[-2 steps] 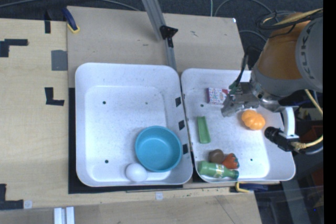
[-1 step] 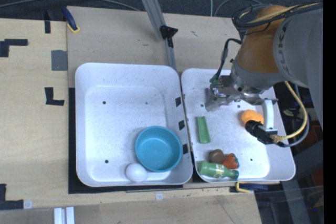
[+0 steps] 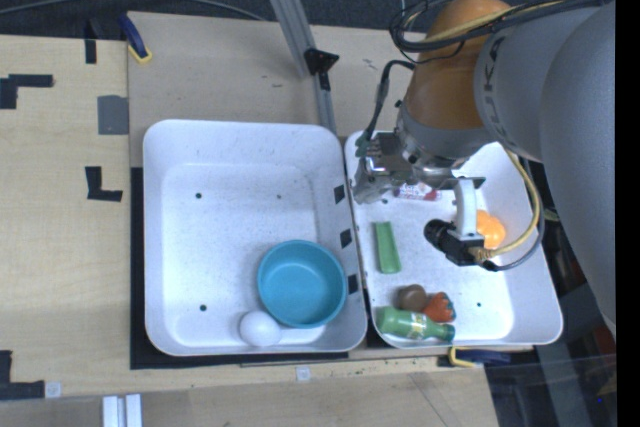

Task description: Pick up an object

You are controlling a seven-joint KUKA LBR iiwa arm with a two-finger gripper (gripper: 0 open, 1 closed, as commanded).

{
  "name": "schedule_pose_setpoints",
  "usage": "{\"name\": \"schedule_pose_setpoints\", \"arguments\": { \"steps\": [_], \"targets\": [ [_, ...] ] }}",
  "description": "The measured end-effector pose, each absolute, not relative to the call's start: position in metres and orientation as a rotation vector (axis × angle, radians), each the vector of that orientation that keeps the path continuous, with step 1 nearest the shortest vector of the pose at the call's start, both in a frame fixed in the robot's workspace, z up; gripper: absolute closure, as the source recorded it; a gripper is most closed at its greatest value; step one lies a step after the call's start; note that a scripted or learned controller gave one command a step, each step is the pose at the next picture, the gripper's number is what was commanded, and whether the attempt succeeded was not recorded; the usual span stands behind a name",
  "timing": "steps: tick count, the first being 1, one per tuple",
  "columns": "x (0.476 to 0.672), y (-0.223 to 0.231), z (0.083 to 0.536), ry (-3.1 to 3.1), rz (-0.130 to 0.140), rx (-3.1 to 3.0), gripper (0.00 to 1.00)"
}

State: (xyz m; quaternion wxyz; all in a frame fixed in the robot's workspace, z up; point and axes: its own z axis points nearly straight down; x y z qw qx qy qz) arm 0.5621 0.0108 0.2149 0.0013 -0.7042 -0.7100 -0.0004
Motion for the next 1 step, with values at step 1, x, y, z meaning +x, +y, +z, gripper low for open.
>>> {"name": "schedule_pose_setpoints", "arguments": {
  "steps": [1],
  "targets": [
    [0.5787,0.0549,0.2250,-2.228,-0.002,-2.213,1.00]
  ]
}}
